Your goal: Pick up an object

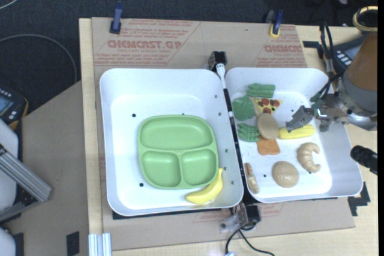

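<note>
My gripper (309, 122) reaches in from the right over the right bin (339, 186), and its fingers stand open. One dark fingertip (293, 123) hangs just above the left end of a yellow corn-like piece (296, 133). Nothing shows gripped between the fingers. Near it lie a tan egg-shaped piece (267, 126), an orange piece (268, 146), a croissant (309, 156) and a bread roll (285, 173). Further back sit a pizza slice (266, 105) and green leafy pieces (244, 108).
The left bin (120, 99) holds a green divided plate (177, 150) with a banana (206, 190) at its front right corner. A small brown stick-shaped piece (250, 178) lies by the right bin's left wall. The arm's body (363, 78) crowds the right edge.
</note>
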Tool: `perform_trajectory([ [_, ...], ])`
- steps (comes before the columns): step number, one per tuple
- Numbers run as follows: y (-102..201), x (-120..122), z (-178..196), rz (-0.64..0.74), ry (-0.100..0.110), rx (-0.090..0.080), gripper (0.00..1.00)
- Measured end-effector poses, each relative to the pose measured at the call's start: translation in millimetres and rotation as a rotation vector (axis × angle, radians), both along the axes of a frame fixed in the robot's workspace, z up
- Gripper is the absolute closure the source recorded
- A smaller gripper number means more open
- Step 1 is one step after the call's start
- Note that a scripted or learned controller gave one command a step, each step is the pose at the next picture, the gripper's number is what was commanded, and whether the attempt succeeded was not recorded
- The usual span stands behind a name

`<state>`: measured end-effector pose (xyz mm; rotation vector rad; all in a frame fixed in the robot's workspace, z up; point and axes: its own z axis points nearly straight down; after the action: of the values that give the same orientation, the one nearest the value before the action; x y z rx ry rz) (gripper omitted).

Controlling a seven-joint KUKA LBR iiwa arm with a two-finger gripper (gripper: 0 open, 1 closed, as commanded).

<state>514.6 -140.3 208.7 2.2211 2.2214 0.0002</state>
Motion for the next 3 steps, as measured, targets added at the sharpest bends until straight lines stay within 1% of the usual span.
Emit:
perform_trajectory([
  [1,0.0,0.7,10.7,0.0,-0.003,-0.001,1.0],
  [2,3.1,20.0,-106.5,0.001,0.008,0.003,1.0],
  [3,31.2,1.8,-123.8,0.0,-0.003,-0.003,1.0],
])
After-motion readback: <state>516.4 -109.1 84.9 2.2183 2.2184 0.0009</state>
